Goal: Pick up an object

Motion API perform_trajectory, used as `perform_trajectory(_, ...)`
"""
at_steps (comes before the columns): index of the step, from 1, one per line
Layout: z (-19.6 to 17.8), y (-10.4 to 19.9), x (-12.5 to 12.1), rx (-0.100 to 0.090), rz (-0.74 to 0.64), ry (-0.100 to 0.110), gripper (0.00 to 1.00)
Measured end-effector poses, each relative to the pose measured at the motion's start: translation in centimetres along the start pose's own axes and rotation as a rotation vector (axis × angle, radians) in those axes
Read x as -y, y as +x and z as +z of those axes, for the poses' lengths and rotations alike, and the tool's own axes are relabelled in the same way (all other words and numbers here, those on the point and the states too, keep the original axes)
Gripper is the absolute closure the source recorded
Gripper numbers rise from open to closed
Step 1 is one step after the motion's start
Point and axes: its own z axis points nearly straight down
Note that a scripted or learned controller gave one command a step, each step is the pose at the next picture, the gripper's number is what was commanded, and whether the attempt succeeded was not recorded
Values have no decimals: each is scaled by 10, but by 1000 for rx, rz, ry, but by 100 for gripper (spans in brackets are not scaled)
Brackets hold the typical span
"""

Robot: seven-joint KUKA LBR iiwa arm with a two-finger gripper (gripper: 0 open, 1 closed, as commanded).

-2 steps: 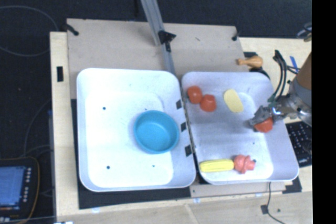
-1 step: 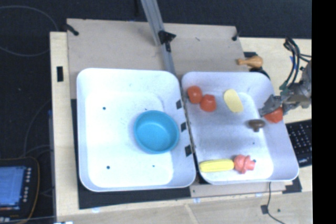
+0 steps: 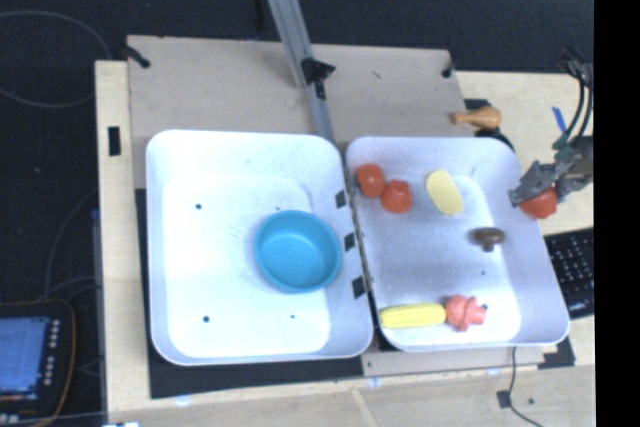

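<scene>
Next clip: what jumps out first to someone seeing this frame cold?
The blue bowl stands alone in the left bin. The right bin holds small bright things: two red balls, a yellow piece, a banana beside a pink toy. At the right edge the tool hangs over a red thing.

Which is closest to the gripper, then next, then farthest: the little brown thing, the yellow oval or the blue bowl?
Measured from the gripper at the right bin's right edge:
1. Little brown thing, right bin, just below-left of it.
2. Yellow oval, right bin, near the top middle.
3. Blue bowl, left bin.
</scene>
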Motion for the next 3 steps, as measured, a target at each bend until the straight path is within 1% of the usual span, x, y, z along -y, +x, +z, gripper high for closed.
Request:
perform_trajectory(1,-4,48,-15,0,-2,2,100)
perform_trajectory(2,-5,103,-20,-2,-1,9,100)
perform_trajectory(3,10,144,-27,-2,1,11,100)
